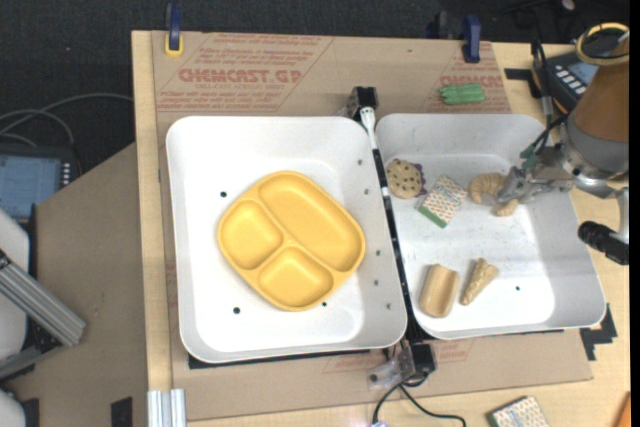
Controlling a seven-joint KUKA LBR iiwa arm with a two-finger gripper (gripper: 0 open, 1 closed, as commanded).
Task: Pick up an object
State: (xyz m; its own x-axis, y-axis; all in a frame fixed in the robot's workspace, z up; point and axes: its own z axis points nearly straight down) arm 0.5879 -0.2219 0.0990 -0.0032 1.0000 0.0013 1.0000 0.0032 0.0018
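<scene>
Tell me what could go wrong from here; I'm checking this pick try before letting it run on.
1. The gripper sits low at the tan lump near the right bin's wall; a small offset could push the lump away rather than catch it.
2. The green-edged packet and cookie lie close by; a shoved lump might knock into them.

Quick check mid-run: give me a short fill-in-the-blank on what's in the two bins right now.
1. The divided tray in the left bin is coloured ____.
2. That tray has ____ compartments.
3. The cookie lies in the ____ bin.
4. The gripper is over the ____ bin.

Missing words: yellow; three; right; right
</scene>
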